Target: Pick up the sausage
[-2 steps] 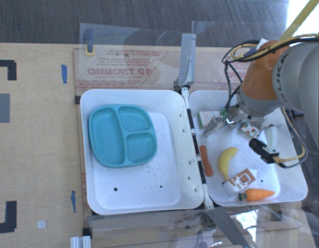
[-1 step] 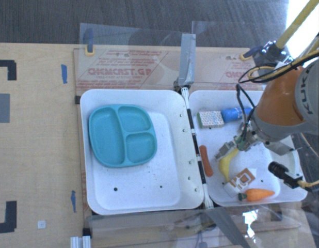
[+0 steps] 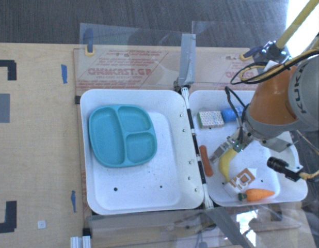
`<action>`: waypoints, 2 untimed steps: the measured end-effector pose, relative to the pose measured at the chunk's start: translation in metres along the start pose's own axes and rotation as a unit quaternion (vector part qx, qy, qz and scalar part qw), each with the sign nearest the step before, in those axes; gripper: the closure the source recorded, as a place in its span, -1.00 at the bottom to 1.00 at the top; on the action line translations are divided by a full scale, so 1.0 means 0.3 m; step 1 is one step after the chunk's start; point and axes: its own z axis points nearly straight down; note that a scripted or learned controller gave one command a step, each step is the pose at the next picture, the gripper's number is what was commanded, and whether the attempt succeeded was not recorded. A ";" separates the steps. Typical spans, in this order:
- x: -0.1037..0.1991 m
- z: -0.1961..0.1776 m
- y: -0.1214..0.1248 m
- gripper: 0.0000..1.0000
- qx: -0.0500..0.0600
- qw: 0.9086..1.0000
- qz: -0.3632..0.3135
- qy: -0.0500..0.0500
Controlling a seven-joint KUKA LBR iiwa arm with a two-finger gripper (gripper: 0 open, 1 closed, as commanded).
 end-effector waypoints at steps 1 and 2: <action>0.083 -0.001 -0.094 -1.00 -0.002 0.997 -0.072 -0.001; 0.076 -0.037 -0.094 1.00 -0.005 0.998 -0.069 -0.002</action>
